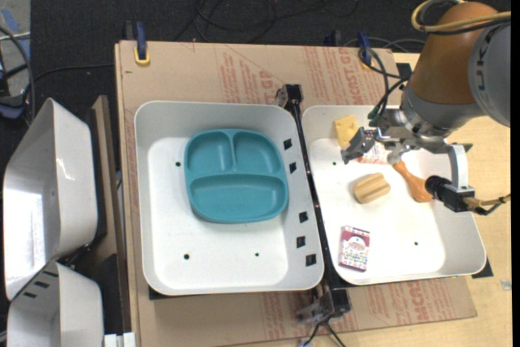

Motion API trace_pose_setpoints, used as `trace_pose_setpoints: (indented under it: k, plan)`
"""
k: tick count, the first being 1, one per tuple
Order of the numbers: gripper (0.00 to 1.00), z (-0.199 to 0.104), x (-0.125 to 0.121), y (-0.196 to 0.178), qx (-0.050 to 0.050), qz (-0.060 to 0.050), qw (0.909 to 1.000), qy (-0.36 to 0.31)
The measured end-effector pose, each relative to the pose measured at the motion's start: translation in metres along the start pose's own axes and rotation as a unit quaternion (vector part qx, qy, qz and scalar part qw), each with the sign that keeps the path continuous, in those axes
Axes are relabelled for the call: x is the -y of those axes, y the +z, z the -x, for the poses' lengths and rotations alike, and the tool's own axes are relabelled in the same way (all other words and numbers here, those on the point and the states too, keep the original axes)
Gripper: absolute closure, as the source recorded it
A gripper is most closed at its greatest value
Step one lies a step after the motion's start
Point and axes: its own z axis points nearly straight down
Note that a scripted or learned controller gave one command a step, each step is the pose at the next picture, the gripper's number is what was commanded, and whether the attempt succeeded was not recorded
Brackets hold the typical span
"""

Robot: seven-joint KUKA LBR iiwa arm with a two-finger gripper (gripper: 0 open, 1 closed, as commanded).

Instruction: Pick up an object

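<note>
Bins: two shallow white bins side by side; left bin (pixel 162 256), right bin (pixel 455 256).
Tray: a teal divided tray (pixel 236 175) lies flat in the left bin, three compartments, nothing in them. Judged stiff and broad, a poor fit for a narrow two-finger grasp except at its rim.
Card: a small printed packet (pixel 354 247) lies flat near the right bin's front edge. Judged light but thin; hard to get fingers under.
Yellow wedge: a cheese-like piece (pixel 347 128) near the right bin's back left corner, just beside the gripper. Judged light.
Bread roll: a tan roll-shaped piece (pixel 370 188) sits mid-bin, just in front of the gripper, apart from it. Judged light, rounded, possibly smooth-skinned; best taken across its short axis.
Gripper: the gripper (pixel 382 140) hangs low over the back of the right bin. Whether the jaws are spread or closed cannot be told; nothing is seen between them.
Orange utensil: an orange spoon-like piece (pixel 414 183) lies right of the roll, partly under the arm. Judged light and stiff; narrow handle could slip.
</note>
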Motion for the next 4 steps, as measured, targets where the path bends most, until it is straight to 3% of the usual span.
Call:
trace_pose_setpoints:
  k: [1,2,3,4]
  plan:
    - [0.0,0.003,-0.005,0.061,0.0,-0.002,1.0,0.001]
    - [0.0,0.003,-0.007,0.101,0.001,0.002,1.0,0.001]
    - [1.0,0.003,-0.005,0.091,0.0,0.0,1.0,0.002]
    - [1.0,0.001,0.001,0.046,0.0,0.002,1.0,0.001]
